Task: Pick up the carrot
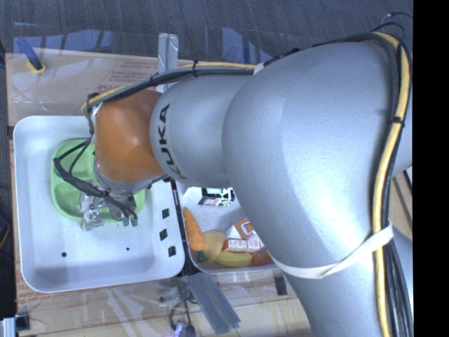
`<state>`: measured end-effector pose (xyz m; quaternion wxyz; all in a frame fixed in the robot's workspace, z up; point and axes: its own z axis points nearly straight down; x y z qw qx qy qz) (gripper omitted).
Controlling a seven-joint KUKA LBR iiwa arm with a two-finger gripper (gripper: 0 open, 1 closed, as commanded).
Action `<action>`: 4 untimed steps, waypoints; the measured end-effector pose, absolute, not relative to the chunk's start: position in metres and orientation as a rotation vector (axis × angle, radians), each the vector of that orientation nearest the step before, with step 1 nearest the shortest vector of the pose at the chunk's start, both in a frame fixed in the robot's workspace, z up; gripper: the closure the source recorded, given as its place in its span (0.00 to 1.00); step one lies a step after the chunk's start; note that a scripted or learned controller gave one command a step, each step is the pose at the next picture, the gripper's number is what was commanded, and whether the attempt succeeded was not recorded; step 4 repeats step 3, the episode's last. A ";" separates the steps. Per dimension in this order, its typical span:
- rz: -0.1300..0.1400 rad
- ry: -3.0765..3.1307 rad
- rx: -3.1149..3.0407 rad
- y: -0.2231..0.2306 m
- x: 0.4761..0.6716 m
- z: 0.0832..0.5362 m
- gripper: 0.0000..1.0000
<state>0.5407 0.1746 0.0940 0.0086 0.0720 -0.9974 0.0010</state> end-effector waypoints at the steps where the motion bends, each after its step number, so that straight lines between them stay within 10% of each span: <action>1: 0.007 -3.132 -0.315 0.191 0.523 0.092 1.00; 2: -0.001 -3.029 -0.773 0.224 0.608 0.089 1.00; 3: 0.008 -3.040 -0.753 0.219 0.617 0.218 1.00; 4: 0.008 -3.040 -0.753 0.219 0.617 0.218 1.00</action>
